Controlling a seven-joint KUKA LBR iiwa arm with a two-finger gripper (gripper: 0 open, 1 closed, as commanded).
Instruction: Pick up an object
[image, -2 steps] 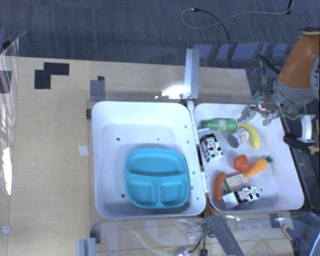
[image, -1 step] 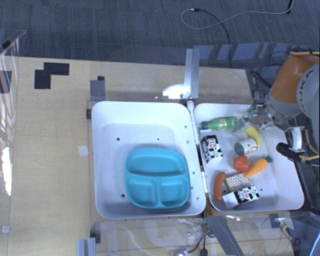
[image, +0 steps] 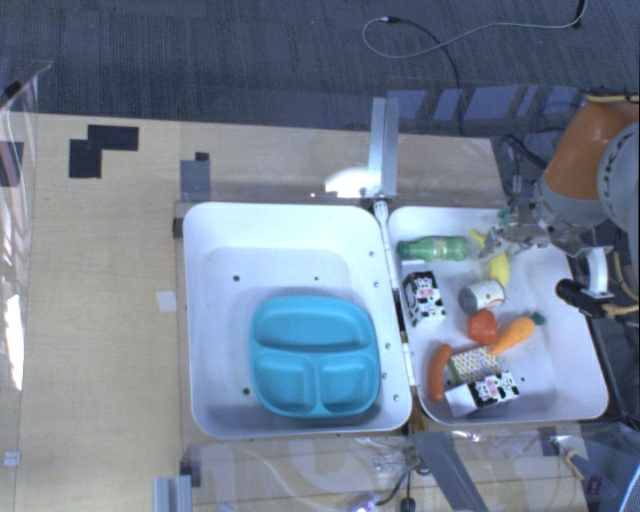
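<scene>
Reaching in from the right edge, high in the frame. Grey arm (image: 615, 170) bulky at the upper right corner, orange band (image: 580, 150) curving over its top. Wrist angled down and to the left. Gripper (image: 520, 228) hanging at the end of it, low and small against the arm's bulk, metal parts bunched together, too blurred to read closely.

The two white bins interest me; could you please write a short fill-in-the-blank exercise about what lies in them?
1. The blue divided plate lies in the ____ bin.
2. The green bottle lies on its ____ in the right bin.
3. The toy carrot is coloured ____.
4. The end effector hovers over the ____ bin.

Missing words: left; side; orange; right
</scene>
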